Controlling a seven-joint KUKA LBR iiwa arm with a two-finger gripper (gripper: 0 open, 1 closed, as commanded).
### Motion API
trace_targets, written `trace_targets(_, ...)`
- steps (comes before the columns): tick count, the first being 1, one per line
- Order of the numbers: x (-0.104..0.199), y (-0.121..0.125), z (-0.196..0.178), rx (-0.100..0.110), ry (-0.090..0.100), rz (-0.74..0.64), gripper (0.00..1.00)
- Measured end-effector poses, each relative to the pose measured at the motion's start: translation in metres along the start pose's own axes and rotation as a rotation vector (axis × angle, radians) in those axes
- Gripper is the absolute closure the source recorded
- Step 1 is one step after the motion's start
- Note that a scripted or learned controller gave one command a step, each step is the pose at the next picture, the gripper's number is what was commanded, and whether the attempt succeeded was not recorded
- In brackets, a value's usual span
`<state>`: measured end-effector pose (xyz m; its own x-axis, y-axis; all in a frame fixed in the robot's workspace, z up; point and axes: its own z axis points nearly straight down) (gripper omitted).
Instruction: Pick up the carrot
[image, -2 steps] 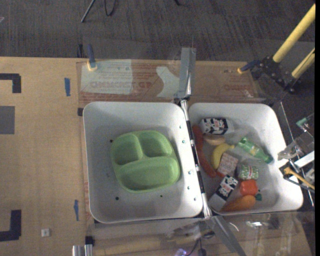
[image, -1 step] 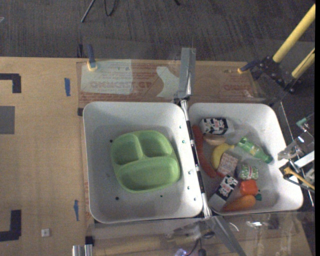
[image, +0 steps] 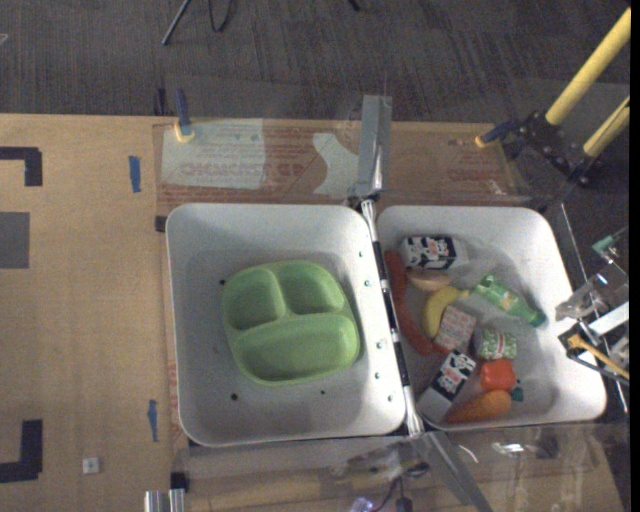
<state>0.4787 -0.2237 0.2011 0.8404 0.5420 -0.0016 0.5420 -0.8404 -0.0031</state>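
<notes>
Gripper (image: 597, 318) sits at the right white bin's (image: 548, 232) outer edge; its state can't be judged.
Orange tapered carrot (image: 481, 406) lies in that bin's near corner, apart from it.

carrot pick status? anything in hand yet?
Done: nothing visible yet. The carrot lies at the near edge of the right bin, below the tomato-like toy and beside a small milk carton. In hand: nothing seen; the pincer sits at the bin's right rim, apart from the carrot. Left: move over the carrot, descend, grasp, lift. The green tray sits in the left bin.
</notes>
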Motion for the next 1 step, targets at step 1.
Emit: trace_targets(1, 0.0000, 0.0000, 0.0000, 0.000, 0.000, 0.000, 0.00)
